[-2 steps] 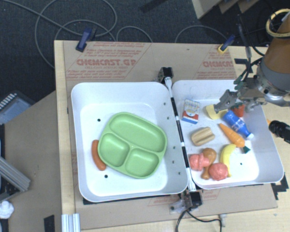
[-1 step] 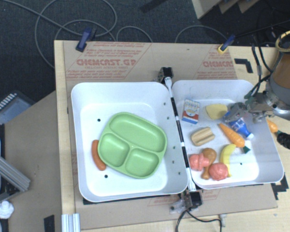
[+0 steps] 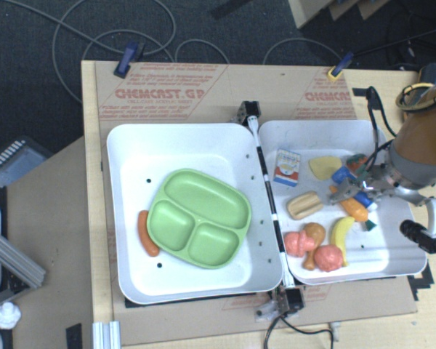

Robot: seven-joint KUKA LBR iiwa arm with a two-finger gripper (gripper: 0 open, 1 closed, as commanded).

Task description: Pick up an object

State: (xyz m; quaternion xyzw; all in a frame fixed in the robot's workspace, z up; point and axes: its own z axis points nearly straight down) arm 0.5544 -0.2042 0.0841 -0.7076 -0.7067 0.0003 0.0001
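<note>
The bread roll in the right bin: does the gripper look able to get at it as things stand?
Probably yes. The bread roll lies on the bin floor with nothing on top of it, and the gripper sits just to its right. The pink toy is close below, so the fingers have little room there.

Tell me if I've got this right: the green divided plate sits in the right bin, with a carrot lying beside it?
Not quite. The green divided plate sits in the left bin, not the right one, as the camera view shows. The carrot does lie beside it.
</note>
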